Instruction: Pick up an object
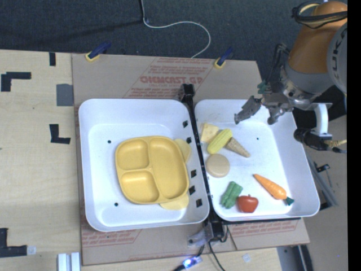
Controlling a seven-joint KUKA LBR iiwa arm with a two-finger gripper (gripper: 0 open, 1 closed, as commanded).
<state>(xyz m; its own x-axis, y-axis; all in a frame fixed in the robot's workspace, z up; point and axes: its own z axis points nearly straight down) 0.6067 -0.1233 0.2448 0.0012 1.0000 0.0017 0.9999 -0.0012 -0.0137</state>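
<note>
Tomato (pixel 247 203) and carrot (pixel 271 187) lie loose in the right bin (pixel 299 168), ready for picking, beneath the spread-jawed, empty gripper (pixel 260 114).

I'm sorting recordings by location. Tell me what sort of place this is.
Most likely a robotics lab test bench. Two white bins sit on taped-down cardboard, a robot arm reaches over them, and the items are toy foods, like a carrot and corn.

My arm (pixel 316 44) is grey with a broad orange band above the wrist, black cables looping over it. I see a dark metal two-finger gripper (pixel 260 114), and a white-and-black fitting beside the wrist.
</note>
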